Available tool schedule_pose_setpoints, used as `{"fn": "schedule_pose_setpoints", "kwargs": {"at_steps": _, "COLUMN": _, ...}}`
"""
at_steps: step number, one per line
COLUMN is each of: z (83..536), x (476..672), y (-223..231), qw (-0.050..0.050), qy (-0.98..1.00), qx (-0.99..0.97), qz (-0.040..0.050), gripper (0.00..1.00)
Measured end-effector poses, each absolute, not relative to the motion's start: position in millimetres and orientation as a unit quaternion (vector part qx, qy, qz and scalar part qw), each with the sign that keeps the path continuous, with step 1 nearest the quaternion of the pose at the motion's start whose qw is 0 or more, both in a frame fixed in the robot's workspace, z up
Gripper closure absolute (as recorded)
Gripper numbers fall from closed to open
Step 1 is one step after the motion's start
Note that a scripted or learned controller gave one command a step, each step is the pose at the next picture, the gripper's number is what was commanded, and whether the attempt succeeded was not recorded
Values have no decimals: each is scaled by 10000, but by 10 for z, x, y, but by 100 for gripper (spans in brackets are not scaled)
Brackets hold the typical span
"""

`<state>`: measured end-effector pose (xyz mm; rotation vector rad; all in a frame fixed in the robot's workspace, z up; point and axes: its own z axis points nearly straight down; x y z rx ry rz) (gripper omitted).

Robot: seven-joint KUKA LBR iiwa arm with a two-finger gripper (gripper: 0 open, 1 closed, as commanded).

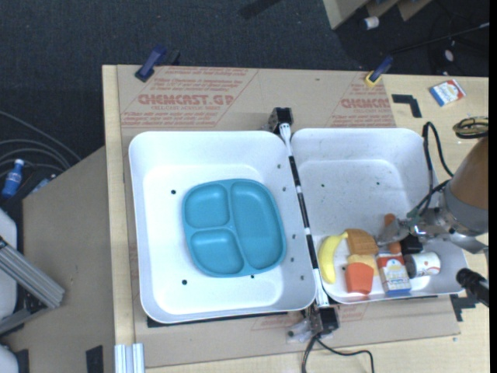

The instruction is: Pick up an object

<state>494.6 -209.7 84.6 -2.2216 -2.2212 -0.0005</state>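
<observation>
Gripper low in right bin, near its right wall, above cluster of small objects; cannot tell its state, view too small and cluttered there. Cluster sits at bin's front right: banana on left, brown bread-like piece beside it, orange block in front, small carton right of that, white round item further right. Left bin holds blue divided plate, centred.
</observation>
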Motion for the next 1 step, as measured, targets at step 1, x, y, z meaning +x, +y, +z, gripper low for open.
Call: {"fn": "schedule_pose_setpoints", "kwargs": {"at_steps": 1, "z": 951, "x": 4953, "y": -2099, "qw": -14, "qy": -7068, "qx": -7074, "qz": -9, "gripper": 100}}
